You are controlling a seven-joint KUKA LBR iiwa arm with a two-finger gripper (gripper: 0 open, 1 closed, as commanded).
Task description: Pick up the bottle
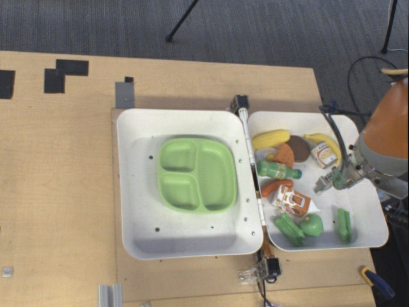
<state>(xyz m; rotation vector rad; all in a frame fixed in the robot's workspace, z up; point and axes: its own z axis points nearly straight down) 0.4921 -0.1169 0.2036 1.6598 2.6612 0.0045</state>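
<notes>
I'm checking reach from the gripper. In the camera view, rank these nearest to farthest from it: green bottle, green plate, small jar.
From the gripper, in the right bin:
1. Small jar, just above it in the same bin.
2. Green bottle, at that bin's left edge.
3. Green plate, in the left bin.

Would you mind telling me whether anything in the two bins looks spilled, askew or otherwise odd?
Nothing looks spilled or damaged. The toy food in the right bin lies jumbled, and the green bottle is on its side near the divider. The green plate sits flat in the left bin.
</notes>
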